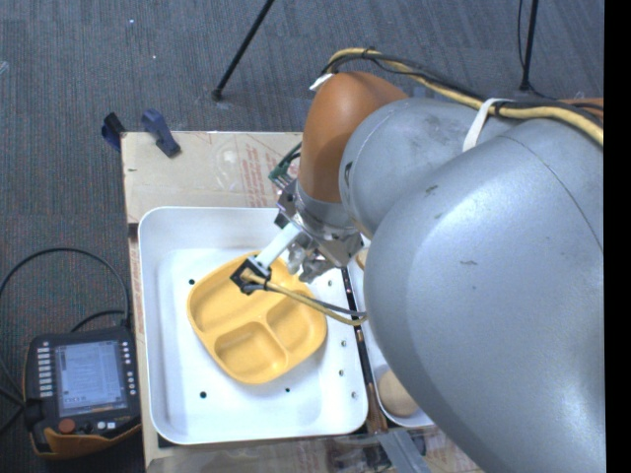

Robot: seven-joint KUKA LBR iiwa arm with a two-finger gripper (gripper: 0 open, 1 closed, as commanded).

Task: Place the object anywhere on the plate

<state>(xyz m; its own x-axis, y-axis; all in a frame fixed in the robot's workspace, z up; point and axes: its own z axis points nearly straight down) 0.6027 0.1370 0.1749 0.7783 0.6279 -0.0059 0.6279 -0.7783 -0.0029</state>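
Carpet, pendant beside bench; yellow plate in left bin, arm overhanging.

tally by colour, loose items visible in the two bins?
Yellow: 1, the plate, in the left bin
Tan: 1, a rounded object in the right bin, partly hidden by the arm
Total: 2

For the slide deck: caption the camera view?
End effector hovers over the yellow divided plate edge, in a white bin.
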